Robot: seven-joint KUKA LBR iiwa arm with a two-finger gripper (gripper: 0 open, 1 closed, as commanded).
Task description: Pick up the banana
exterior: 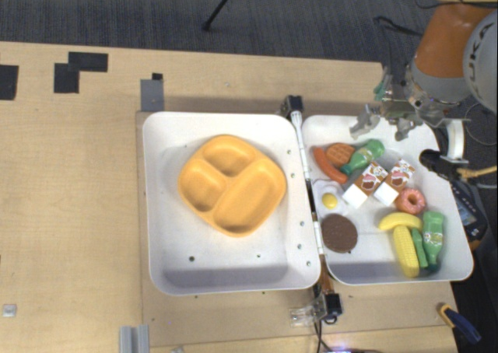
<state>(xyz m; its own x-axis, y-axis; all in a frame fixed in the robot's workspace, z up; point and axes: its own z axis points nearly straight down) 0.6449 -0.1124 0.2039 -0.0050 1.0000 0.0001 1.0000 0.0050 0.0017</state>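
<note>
The banana (398, 221) is small, yellow and curved. It lies in the right bin (450, 272) toward the front right, just above a yellow corn cob (405, 250) and below a pink doughnut (411, 202). My gripper (383, 124) hangs over the bin's far edge, well behind the banana, with its two grey fingers spread apart and nothing between them.
The right bin also holds a green bottle (362, 157), a carrot (327, 166), small white blocks (375, 178), a brown cookie (339, 232), and a green item (433, 236). The left bin (167, 266) holds a yellow divided plate (231, 183).
</note>
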